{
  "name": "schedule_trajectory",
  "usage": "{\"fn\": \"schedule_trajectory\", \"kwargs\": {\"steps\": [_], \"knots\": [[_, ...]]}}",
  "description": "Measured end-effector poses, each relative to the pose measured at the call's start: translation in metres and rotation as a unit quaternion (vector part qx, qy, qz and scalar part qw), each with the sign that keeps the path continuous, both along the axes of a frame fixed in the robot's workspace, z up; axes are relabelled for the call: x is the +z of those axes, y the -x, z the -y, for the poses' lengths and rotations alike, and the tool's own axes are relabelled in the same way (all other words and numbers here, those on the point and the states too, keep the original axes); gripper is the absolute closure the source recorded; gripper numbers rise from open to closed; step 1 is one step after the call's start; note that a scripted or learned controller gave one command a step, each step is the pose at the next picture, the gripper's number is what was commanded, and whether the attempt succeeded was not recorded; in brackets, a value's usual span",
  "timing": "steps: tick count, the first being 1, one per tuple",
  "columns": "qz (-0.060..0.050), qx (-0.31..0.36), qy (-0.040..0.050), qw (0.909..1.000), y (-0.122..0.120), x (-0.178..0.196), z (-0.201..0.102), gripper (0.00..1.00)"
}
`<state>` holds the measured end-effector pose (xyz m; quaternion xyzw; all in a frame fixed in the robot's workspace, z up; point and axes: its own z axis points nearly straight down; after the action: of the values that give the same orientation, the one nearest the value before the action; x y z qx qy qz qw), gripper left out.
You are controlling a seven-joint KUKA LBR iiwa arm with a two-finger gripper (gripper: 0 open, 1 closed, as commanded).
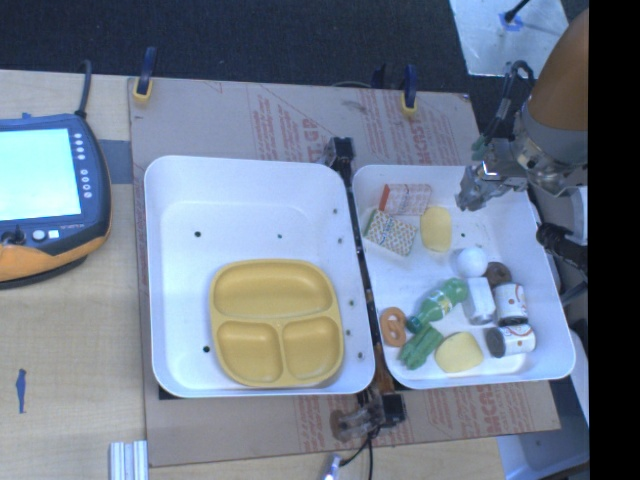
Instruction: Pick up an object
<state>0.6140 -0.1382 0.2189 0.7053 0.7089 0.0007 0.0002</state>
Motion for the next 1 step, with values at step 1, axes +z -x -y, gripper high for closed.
{"fn": "schedule_trajectory", "kwargs": {"steps": [1], "knots": [[-0.002,-0.001,0.0000,1.0000,0.0011,-0.0017,0.0007,0.00]]}}
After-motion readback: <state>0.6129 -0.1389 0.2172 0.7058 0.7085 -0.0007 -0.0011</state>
